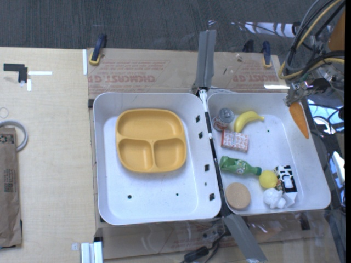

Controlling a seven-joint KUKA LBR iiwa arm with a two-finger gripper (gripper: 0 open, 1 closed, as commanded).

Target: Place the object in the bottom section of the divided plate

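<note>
Bins sit side by side on the bench. The left bin (109,201) holds a yellow divided plate (152,140), upright, with one wide compartment at the far side and two smaller ones at the near side; nothing lies in any compartment. The right bin (315,169) holds a scatter of things: a small can (224,117) lying near its far left corner, a banana (247,120) just beside the can, a red and white packet (235,141) below them, a green bottle (239,166) on its side, a yellow ball (268,179) just right of the bottle's end, a round tan disc (238,195) near the front, a crumpled white lump (275,199) and a black and white item (286,178) touching it.

Both bins rest on a brown board (131,70) printed with red lettering, held by blue clamps (99,47) at its far edge. To the left lies pale wood benchtop (44,147) with a brown paper bag (9,185). Dark carpet (137,10) runs behind.

The gripper (299,98) hangs at the right bin's far right edge. An orange carrot (300,119) hangs point-down directly beneath it, over the bin's right rim and well apart from the plate. Whether the jaws are closed on the carrot cannot be told from this angle.
</note>
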